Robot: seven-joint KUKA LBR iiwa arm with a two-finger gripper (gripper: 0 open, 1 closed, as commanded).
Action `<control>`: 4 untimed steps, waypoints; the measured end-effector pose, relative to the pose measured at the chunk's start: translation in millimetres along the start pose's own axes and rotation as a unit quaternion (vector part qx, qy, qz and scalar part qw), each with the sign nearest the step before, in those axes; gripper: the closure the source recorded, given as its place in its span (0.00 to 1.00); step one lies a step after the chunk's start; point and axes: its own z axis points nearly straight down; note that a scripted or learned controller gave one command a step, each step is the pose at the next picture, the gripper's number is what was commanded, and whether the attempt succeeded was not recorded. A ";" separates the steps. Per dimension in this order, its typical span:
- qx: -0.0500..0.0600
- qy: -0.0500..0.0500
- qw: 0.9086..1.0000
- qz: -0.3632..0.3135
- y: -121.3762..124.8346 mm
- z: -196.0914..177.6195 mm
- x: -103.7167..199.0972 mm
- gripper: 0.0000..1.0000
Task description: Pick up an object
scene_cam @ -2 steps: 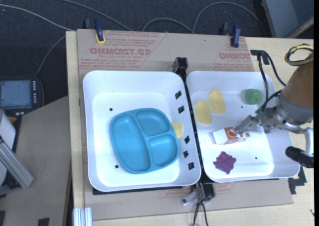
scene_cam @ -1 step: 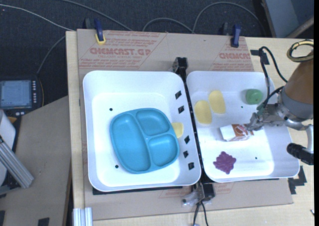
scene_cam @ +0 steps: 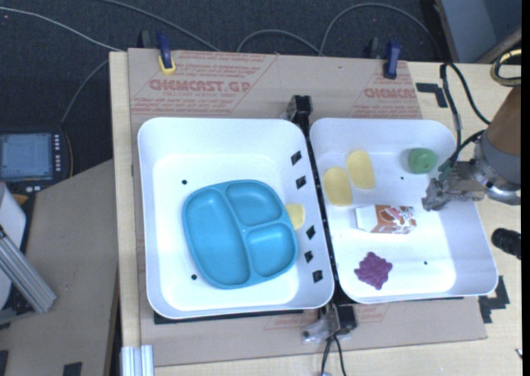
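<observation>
The wooden bench (scene_cam: 215, 84) carries two shallow white plastic bins side by side. The left bin (scene_cam: 166, 159) holds a sky-blue three-compartment plastic tray (scene_cam: 240, 233), the largest item here, with a small pale yellow piece (scene_cam: 296, 215) just beside its right rim. The tray looks rigid, light and smooth; its broad flat shape would likely defeat a two-finger grip except at a rim.

The right bin (scene_cam: 464, 258) holds the smaller candidates. A flat white packet with an orange-red printed picture (scene_cam: 386, 219) lies near the middle, just left of the tool (scene_cam: 436, 198); it seems thin and slippery, hard to get under. Two pale yellow rounded soft-looking pieces (scene_cam: 349, 177) lie touching each other, further left; they look light and spongy, best pinched across the narrow width. A purple knobbly lump (scene_cam: 374, 269) sits near the front wall, well apart from the tool, probably soft and easy to squeeze. A small green rounded object (scene_cam: 421, 160) lies near the back wall, just up and left of the tool, the nearest thing along with the packet; it appears compact and graspable across its middle.

The tool hangs low over the right part of the right bin with nothing visibly between its tips; whether it stands wide or narrow I cannot tell.
</observation>
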 end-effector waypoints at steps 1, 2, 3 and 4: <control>-0.001 0.000 1.000 0.000 11.5 -56.0 -2.5 1.00; -0.002 -0.001 1.000 0.000 14.8 -120.8 -5.7 1.00; 0.003 0.002 1.000 -0.001 16.3 -108.7 39.7 1.00; 0.004 0.003 1.000 -0.002 13.1 -91.6 89.7 1.00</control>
